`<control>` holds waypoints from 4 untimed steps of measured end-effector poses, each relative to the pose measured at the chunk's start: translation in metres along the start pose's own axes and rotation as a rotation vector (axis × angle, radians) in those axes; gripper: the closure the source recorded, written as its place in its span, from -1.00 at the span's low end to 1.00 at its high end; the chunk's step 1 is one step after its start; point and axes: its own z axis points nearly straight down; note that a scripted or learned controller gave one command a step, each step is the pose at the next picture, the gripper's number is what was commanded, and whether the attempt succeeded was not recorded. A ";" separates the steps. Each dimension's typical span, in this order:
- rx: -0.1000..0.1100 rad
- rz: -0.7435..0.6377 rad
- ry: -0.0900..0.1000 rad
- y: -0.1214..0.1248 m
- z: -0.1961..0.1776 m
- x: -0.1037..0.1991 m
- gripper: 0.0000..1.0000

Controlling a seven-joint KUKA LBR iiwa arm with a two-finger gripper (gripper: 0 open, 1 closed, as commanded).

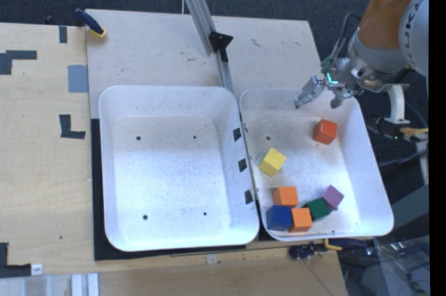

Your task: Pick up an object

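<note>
Fingers of the two-finger gripper (322, 94) hang spread apart, with nothing between them, over the far rim of the right white bin (369, 169); one finger (305, 95) points down-left, the other (339, 98) is shorter and partly lost against the grey wrist. Much of the grey arm with its orange band (387, 16) is cut off at the picture's right side.

Just below the gripper, apart from it, a red-orange cube (325, 131) sits alone on the bin floor. A yellow cube (272, 161) lies nearer the bin's left wall. At the near end a cluster crowds together — an orange cube (284, 196), a blue cube (279, 217), a second orange cube (302, 219), a green block (318, 208) and a purple block (333, 197), the green one partly hidden by its neighbours.

The left white bin (111, 106) stands beside it, their rims touching. A slanted metal rail (195, 2) crosses the pale wooden worktop (139, 44) and ends at a black clamp (220, 42). A blue-and-yellow object (90, 22) lies at the far left — too small to identify. No writing is legible.
</note>
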 end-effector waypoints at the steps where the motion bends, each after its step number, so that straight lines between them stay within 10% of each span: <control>1: -0.004 -0.001 -0.002 0.001 -0.003 0.000 -1.00; 4: -0.001 -0.001 -0.002 0.009 0.129 0.001 -1.00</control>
